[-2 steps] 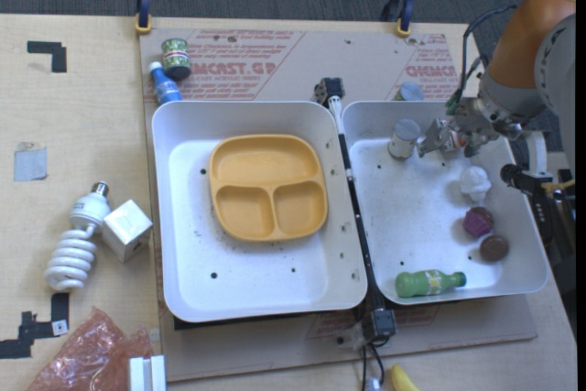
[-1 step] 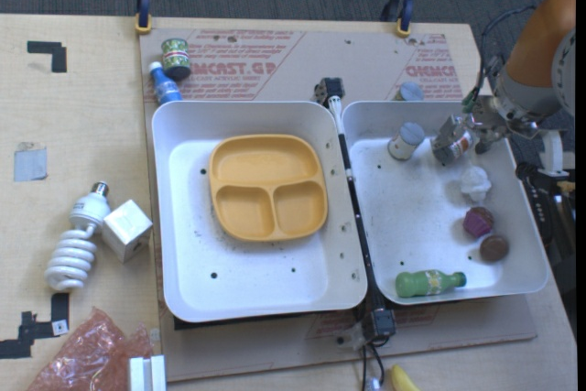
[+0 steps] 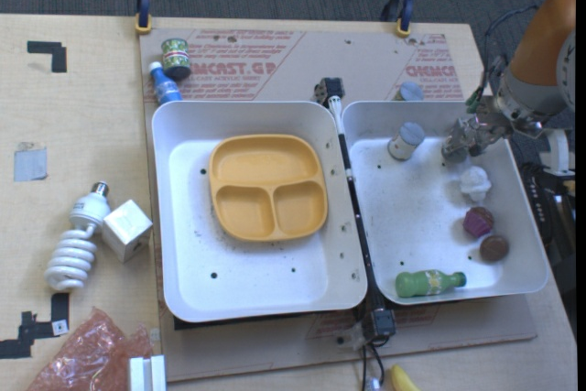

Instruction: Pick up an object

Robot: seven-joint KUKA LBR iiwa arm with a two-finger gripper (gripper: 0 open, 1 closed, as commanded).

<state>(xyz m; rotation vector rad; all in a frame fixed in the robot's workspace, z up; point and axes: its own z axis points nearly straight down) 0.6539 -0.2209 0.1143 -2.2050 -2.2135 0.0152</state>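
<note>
Grey arm (image 3: 536, 96), orange band, dark cables, metallic pincer (image 3: 465, 140).

Bench (image 3: 82, 23) of pale wood, bearing a printed cardboard sheet (image 3: 275, 59) held at its far edge by two blue clamps (image 3: 144, 6). On the sheet, two shallow white bins lie side by side: left bin (image 3: 174, 197), right bin (image 3: 526, 224). A small green-labelled bottle (image 3: 169, 64) with a blue cap lies near the sheet's far left corner. Directly on the bench, left of the bins: a spiral light bulb (image 3: 75, 243), touching or just beside a white cube (image 3: 127, 229); a pink mesh bag (image 3: 87, 357) at the near edge; black tape marks (image 3: 50, 53).
</note>
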